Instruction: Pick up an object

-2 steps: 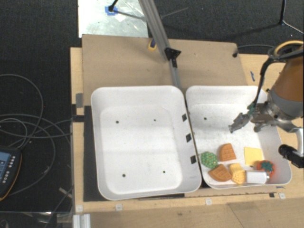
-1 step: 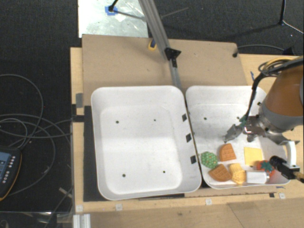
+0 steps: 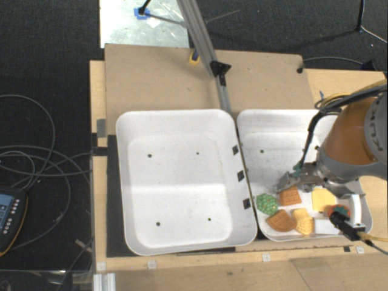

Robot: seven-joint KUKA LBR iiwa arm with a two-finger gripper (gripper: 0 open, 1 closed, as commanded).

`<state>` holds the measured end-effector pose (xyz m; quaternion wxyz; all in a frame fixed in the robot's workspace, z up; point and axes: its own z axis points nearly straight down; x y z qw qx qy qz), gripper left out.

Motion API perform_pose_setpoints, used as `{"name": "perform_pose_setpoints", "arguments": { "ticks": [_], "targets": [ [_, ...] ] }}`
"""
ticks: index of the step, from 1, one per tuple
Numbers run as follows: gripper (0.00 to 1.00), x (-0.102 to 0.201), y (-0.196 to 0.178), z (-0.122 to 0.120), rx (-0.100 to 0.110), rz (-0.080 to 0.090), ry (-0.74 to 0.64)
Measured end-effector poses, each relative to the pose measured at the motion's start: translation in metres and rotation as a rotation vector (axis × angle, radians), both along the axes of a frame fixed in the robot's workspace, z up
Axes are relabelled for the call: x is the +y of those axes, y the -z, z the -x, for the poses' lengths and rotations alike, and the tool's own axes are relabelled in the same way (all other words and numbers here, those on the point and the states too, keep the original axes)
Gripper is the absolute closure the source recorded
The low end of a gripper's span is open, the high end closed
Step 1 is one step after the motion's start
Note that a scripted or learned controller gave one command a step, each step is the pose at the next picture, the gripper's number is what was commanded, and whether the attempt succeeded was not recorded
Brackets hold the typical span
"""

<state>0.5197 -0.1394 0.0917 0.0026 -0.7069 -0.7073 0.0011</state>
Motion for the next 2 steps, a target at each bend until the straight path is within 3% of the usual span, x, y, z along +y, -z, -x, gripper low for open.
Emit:
{"name": "perform_pose_setpoints", "arguments": {
  "ticks": [1,2],
  "targets": [
    [1.00,-0.001,-0.014,-0.002,-0.008,0.002,0.000],
    [1.00,0.006,-0.062,-0.001,-0.011,0.003,-0.004]
  ]
}}
